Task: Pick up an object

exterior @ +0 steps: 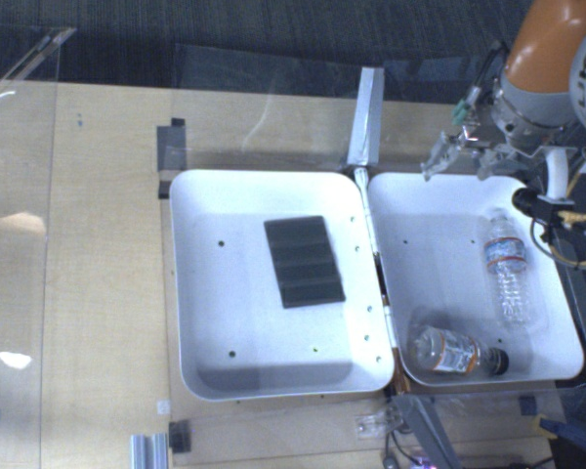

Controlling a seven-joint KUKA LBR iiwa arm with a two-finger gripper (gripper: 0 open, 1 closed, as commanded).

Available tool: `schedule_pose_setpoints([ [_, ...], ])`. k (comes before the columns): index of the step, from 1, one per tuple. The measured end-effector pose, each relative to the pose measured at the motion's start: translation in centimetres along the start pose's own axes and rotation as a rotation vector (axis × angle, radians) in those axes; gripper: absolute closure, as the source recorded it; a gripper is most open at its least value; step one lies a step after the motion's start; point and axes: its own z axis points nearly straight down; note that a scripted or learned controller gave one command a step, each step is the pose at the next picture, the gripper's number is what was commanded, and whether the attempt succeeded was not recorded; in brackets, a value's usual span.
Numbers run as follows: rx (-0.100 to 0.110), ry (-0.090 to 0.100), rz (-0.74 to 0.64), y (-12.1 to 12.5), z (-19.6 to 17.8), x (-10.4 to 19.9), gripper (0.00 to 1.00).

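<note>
A dark ribbed rectangular block (304,261) lies flat in the middle of the left bin (197,291). In the right bin (420,228), a clear plastic bottle (508,277) lies along the right side. A second clear bottle with a dark cap (456,352) lies across the front edge. My gripper (461,167) hangs above the back rim of the right bin, well behind both bottles. Its fingers are spread open with nothing between them.
A grey metal post (366,115) stands behind the seam between the bins. Black and yellow cables (557,215) hang at the right bin's far right edge. A clear panel (39,213) covers the bench to the left.
</note>
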Motion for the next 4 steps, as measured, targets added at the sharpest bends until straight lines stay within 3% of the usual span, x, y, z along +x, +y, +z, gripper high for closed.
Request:
schedule_pose_setpoints([
  [1, 0.002, 0.000, 0.078, -4.7, 10.8, -5.3, 0.00],
  [2, -0.003, -0.002, 0.000, -5.8, 8.9, -9.7, 0.00],
  [3, -0.039, -0.016, -0.056, -5.5, 12.7, -10.8, 0.00],
  [4, -0.010, -0.005, -0.139, -3.4, 15.7, -10.7, 0.00],
])
